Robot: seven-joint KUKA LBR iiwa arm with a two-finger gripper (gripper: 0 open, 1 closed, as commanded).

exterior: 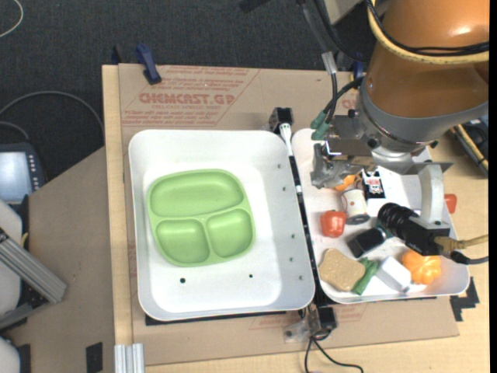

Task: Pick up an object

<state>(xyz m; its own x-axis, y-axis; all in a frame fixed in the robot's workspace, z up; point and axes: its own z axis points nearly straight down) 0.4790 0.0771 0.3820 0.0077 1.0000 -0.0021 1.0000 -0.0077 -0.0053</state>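
My gripper hangs low over the far left part of the right bin, under the big orange and grey wrist. Just right of it lie a small orange piece and a white cylinder with a red band. A red cup-shaped piece lies nearer the front, below the gripper. Nothing shows between the gripper and these objects, and the arm hides the bin's far end.
The left bin holds a green divided plate. In the right bin's front lie a tan bread slice, a green marker, a white block, an orange object and a small black block.
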